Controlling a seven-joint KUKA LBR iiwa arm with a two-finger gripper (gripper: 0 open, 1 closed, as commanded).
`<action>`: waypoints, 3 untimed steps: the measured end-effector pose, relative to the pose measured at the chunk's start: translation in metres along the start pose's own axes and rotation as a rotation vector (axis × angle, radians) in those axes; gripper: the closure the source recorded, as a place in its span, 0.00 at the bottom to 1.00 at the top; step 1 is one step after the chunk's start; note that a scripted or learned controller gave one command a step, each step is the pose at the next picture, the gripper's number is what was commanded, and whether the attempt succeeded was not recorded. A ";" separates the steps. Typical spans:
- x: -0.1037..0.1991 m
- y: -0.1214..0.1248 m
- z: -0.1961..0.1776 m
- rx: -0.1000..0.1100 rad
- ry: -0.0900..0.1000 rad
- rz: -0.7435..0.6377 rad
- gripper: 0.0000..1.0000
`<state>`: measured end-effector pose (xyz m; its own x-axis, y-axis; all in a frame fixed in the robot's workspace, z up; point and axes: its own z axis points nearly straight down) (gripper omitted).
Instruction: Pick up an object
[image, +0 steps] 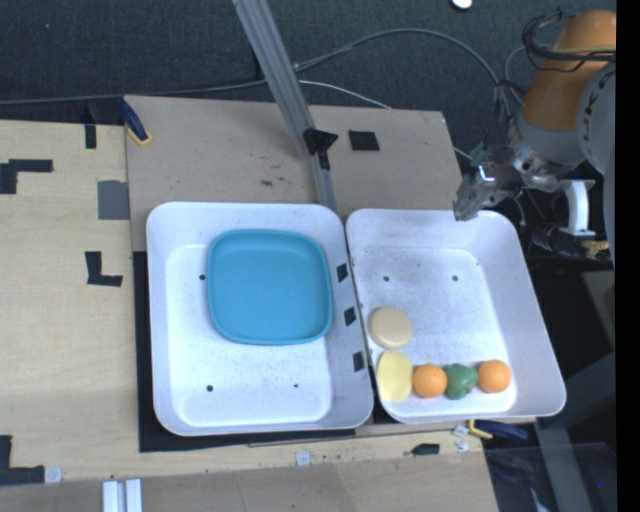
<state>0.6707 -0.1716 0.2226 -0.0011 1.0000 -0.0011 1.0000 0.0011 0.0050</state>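
Blue plate in left white bin, wooden bench, metal pole

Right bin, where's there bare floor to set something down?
Right bin: the far half is bare, from the gripper at its far rim down to the beige disc. The near edge is crowded: yellow piece, two orange balls, green piece.

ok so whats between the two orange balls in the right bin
In the camera view, a small green object sits between the two orange balls, in a row along the right bin's near wall.
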 end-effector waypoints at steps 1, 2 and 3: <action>0.000 0.000 0.018 0.006 0.001 0.000 1.00; 0.060 -0.009 0.021 0.006 0.002 -0.003 1.00; 0.109 -0.017 0.026 0.006 0.002 -0.003 1.00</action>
<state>0.6537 -0.0623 0.1959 -0.0039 1.0000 0.0007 1.0000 0.0039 -0.0007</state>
